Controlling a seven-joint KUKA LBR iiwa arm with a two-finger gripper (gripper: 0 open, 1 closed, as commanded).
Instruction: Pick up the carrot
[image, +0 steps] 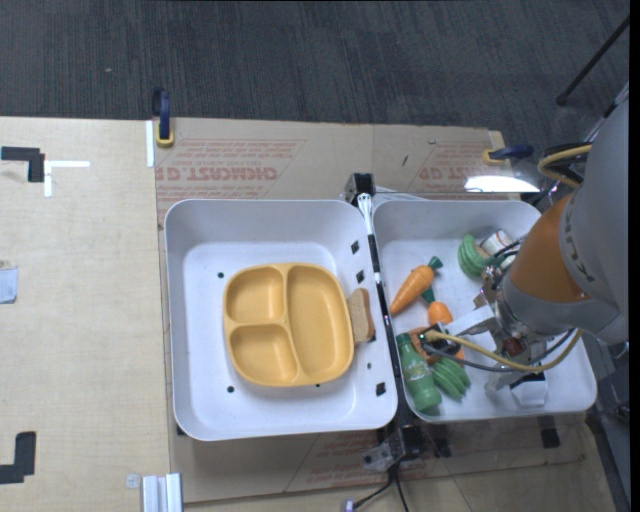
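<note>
The carrot (413, 285), orange with a green top, lies slanted in the left part of the right bin (570, 400), near the divider between the bins. My gripper (507, 345) hangs below the orange wrist band (553, 262) over the right half of that bin, to the right of the carrot and a little nearer the front. There is a clear gap between it and the carrot. Cables and the wrist body cover its tip.
A small orange piece (438, 313) lies just below the carrot. Green toy vegetables (420, 378) sit at the bin's front left, another green item (470, 255) at the back. The left bin (190, 330) holds a yellow divided plate (288, 325) with a bread slice (361, 315).
</note>
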